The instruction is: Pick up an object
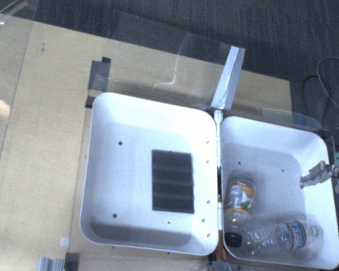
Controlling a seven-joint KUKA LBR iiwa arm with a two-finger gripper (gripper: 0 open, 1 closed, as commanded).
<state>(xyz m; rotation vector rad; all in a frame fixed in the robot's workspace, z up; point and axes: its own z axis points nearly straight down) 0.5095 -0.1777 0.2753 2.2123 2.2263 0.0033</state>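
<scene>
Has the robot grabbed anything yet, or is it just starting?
Nothing looks picked up yet. The clear bottle and the small jar lie in the right bin, the dark pad in the left. The claw is at the right bin's edge. The grab is left.

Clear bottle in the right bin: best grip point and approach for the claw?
Take the clear bottle across its labelled mid-body, coming from above with the claw closing across the narrow width. It lies on its side, dark cap toward the small jar at the centre wall, so that end looks crowded. The body's far half has bare floor of the right bin around it.
</scene>
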